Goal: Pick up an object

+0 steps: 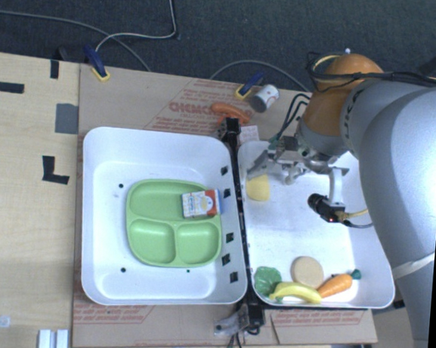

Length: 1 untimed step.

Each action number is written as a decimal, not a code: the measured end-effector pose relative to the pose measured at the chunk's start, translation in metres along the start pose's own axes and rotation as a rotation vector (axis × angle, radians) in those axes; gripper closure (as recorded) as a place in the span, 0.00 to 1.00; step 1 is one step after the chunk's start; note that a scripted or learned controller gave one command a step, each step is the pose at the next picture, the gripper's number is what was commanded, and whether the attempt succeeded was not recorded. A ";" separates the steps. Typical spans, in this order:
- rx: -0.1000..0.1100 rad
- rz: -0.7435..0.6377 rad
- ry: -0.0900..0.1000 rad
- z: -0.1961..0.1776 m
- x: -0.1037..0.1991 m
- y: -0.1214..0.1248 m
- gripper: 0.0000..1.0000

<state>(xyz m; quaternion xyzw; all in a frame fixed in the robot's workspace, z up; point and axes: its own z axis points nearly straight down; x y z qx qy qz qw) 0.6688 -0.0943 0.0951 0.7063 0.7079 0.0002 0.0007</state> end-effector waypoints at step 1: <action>0.000 0.001 -0.001 0.010 0.000 -0.010 0.00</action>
